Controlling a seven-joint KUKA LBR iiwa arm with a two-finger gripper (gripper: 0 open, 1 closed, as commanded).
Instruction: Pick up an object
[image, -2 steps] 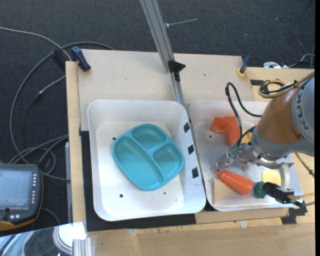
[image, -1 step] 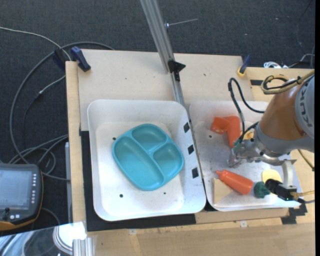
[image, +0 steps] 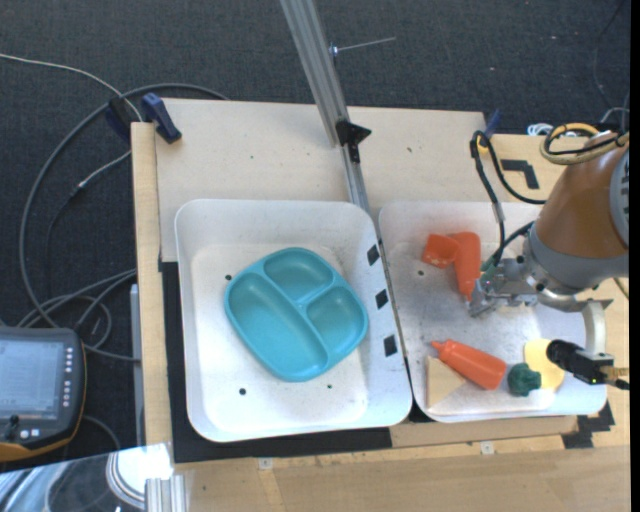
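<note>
**Visitor:** Where's your pincer right now, and what's it after?

**Arm:** My pincer (image: 484, 297) is down in the right bin (image: 440, 225), low over the floor, just beside the orange L-shaped piece (image: 455, 255). That piece lies up and to the left of my tips in the camera view, so close it may be touching, though I can't say for certain that it is. One limb of it runs roughly across the bin and the other drops down toward my tips, and that lower limb is the part nearest me.

**Visitor:** Are you holding it?

**Arm:** I can't tell. My wrist hides the tips from above, so whether they are released or clenched is not readable, and I see nothing gripped between them.

**Visitor:** What else could you take?

**Arm:** Nearer the front edge lie an orange bottle (image: 470, 362), long axis slanting down to the right, resting over a tan wedge (image: 440, 383), then a green knob (image: 523, 379) and a yellow piece (image: 545, 355). All sit below my pincer. The teal divided plate (image: 295, 312) is well apart in the left bin (image: 200, 330).

**Visitor:** Any labels or writing?

**Arm:** None I can read on any of them
</note>
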